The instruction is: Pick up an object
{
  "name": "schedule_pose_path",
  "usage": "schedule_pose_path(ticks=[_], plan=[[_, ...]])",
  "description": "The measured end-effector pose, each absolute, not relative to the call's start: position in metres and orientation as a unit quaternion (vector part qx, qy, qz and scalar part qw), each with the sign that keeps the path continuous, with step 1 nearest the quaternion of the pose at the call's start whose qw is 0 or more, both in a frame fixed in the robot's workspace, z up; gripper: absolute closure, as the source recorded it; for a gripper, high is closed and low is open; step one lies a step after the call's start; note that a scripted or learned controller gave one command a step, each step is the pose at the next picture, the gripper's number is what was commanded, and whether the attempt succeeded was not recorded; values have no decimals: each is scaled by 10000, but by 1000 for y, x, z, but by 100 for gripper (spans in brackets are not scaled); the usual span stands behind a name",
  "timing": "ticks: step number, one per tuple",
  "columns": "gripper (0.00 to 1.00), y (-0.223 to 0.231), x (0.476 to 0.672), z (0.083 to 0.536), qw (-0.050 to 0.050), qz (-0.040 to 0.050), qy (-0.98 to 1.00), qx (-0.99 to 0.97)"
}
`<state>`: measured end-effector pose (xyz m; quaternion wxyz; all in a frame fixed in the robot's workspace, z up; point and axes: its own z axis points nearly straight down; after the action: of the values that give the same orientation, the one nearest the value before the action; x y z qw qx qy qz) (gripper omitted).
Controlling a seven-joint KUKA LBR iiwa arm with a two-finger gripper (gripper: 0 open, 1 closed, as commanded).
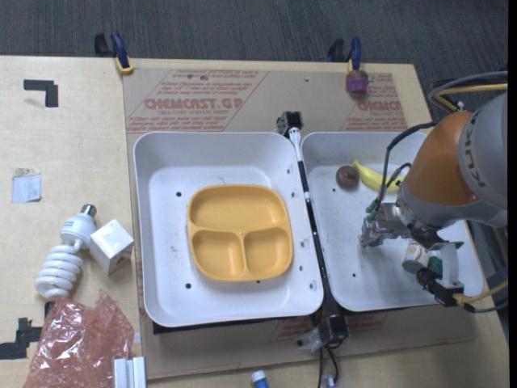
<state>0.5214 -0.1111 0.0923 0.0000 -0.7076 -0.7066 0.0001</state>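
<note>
Where bare bin floor lies: pincer point(373, 237), banana point(373, 176) well apart.

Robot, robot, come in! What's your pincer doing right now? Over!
Pincer low in the right bin, nothing seen in it. Banana and small brown thing lie near the bin's far wall, apart from pincer. Path looks clear.

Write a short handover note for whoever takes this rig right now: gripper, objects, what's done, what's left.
Gripper: low in the right bin, over bare floor; nothing seen between its fingers.
Objects: banana and small brown round item at that bin's far end, apart from the gripper. Yellow divided plate in the left bin.
Done: no pick yet.
Left: grasp and lift one object.
</note>
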Motion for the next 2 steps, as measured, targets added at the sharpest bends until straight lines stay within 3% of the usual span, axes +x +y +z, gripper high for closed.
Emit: schedule_pose_path(ticks=[1, 2], plan=[[0, -110, 619, 93, -6, 2, -7080, -7062], [0, -107, 539, 92, -2, 2, -7066, -7076]])
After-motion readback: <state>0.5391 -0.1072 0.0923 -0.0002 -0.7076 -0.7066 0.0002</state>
